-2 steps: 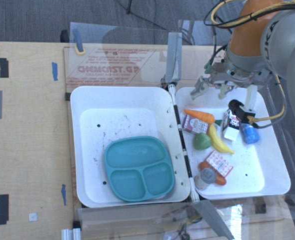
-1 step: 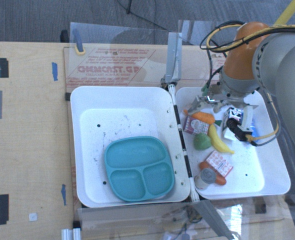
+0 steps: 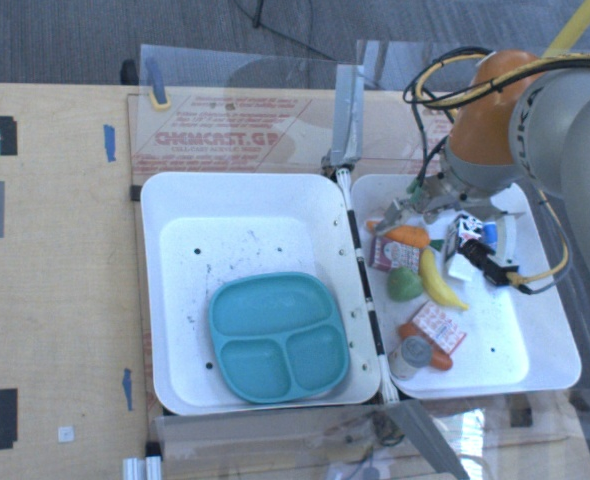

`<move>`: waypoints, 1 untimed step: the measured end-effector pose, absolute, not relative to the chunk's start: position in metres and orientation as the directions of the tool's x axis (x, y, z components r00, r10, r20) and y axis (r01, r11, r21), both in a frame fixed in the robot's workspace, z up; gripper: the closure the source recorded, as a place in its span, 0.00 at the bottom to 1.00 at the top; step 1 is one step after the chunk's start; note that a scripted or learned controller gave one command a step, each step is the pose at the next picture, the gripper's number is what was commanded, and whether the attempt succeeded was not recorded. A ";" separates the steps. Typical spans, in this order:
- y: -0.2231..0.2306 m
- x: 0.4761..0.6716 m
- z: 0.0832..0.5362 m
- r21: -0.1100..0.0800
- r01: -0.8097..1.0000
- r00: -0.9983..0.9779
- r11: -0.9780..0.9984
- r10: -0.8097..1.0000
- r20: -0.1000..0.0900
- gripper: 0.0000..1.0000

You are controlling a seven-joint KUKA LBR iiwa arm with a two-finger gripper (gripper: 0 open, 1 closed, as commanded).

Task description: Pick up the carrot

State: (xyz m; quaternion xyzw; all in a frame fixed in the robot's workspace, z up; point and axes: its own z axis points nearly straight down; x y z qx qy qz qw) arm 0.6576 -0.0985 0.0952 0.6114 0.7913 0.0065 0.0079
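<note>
The carrot (image 3: 407, 236) is a short orange piece lying in the upper left part of the right bin (image 3: 535, 353), beside a red and white packet (image 3: 391, 255). My gripper (image 3: 422, 208) hangs just above the carrot, a little behind it, under the orange band of the arm (image 3: 490, 128). I see nothing held in the gripper, and the carrot rests on the bin floor.
Crowded round the carrot are a yellow banana (image 3: 439, 279), a green fruit (image 3: 405, 285), a blue and white item (image 3: 473, 234), a second packet (image 3: 438, 327) and a can (image 3: 410, 354). The left bin (image 3: 175, 268) holds a teal divided plate (image 3: 278, 335).
</note>
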 end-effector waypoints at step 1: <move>-0.099 0.656 0.102 0.012 0.968 -0.252 0.252 0.968 -0.001 1.00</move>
